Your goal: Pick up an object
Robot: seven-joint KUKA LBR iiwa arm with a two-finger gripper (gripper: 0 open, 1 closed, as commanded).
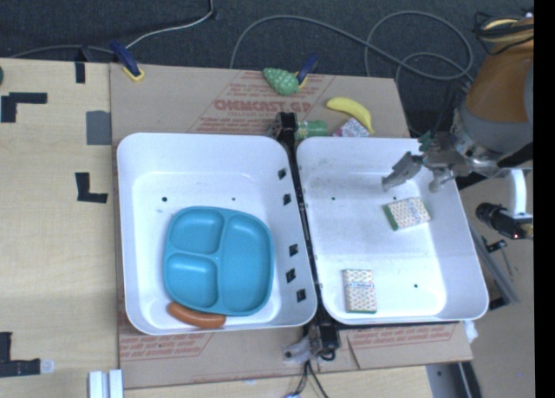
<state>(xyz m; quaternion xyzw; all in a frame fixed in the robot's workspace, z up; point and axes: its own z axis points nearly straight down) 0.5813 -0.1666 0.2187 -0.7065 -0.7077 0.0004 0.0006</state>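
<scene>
Open hand [420, 176] above right bin [451, 301]

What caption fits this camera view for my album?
Robot pincer hovers open above a small packet in the right bin.

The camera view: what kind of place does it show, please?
Probably a robotics lab bench for grasping trials. Two white bins sit clamped on cardboard, the gripper hangs over the right one, cables trail across dark carpet, and toy items lie in the bins.
</scene>
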